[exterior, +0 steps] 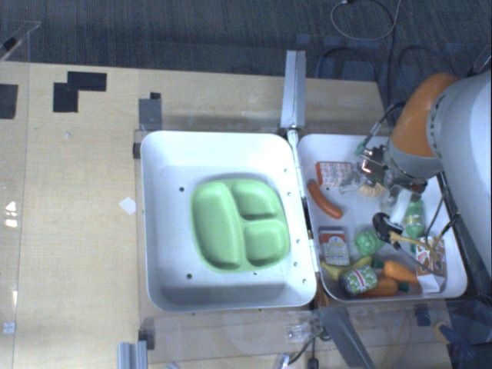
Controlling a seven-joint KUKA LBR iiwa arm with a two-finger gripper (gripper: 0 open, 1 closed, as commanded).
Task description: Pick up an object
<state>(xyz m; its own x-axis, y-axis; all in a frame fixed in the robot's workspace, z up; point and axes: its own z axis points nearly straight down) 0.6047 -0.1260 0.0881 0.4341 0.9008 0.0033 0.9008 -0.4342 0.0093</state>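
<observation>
While the grey arm with its orange band (419,125) leans in over the right white plastic bin (309,206), we count two shallow bins side by side on the pale wooden bench (69,206). The left white bin (161,267) holds one thing: a light green moulded tray with three compartments (238,223). In the right bin we count one red toy sausage (324,198) just right of the divider between the bins, two small red-and-white printed packets (333,174) (334,246), one above that sausage and one below it, one green round toy vegetable (367,242), one orange carrot-shaped toy (400,271), one yellow banana-shaped toy (338,268), one green bottle (415,217) and one black-headed spoon with a yellow handle (392,233). The gripper (399,204) hangs to the right of the sausage, beside the bottle; we cannot tell how it is set. Three black squares mark the bench's far left (77,89). Beyond the bench lies dark blue carpet (192,21) with one looped cable (369,18).
</observation>
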